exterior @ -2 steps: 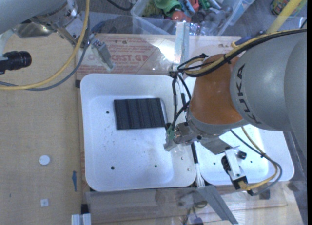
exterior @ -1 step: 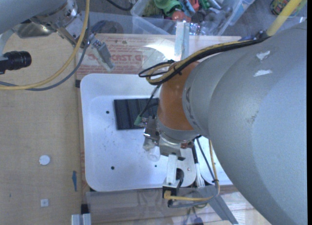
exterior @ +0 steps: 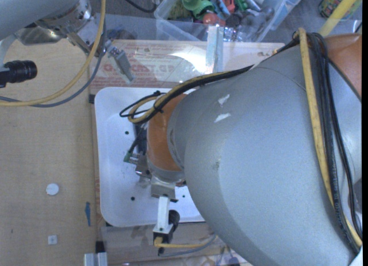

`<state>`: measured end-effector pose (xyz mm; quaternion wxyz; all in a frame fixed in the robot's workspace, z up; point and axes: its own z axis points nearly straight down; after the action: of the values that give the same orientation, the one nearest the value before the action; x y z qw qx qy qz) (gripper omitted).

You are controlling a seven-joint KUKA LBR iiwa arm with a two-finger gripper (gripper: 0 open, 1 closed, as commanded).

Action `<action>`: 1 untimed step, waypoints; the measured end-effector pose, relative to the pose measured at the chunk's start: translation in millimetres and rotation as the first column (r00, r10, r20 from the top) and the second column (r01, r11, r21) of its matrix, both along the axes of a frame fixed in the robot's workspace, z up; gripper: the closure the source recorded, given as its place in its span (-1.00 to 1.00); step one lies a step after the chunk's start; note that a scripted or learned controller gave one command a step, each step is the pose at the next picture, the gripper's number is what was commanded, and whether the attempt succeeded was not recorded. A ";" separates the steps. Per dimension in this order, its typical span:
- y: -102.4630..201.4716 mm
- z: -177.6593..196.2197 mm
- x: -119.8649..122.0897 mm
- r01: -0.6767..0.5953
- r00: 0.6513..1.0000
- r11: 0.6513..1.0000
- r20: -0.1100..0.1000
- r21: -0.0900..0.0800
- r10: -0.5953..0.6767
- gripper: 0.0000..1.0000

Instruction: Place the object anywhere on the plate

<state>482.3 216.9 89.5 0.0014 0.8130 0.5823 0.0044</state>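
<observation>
My grey arm fills the right and middle of the camera view and reaches over the white bin [exterior: 112, 144]. Its orange wrist band [exterior: 156, 138] hangs above the bin's middle. The gripper [exterior: 138, 164] points down below the wrist, almost wholly covered by it. A small dark greenish piece [exterior: 133, 155] juts out at the wrist's left edge; I cannot tell whether it is an object or a part of the gripper. The arm hides most of the bin floor, including whatever lies under it.
A clear plastic box of coloured toys [exterior: 230, 0] stands behind the bin. Another grey machine body [exterior: 40, 0] with yellow cables overhangs the top left. A small white disc [exterior: 52, 189] lies on the brown bench left of the bin. Bare bin floor shows along its left side.
</observation>
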 end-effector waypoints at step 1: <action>7.1 83.8 9.2 -0.333 0.943 0.943 -0.009 -0.003 0.333 1.00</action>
<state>491.4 224.1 173.4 0.0000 0.7028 0.7114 -0.0003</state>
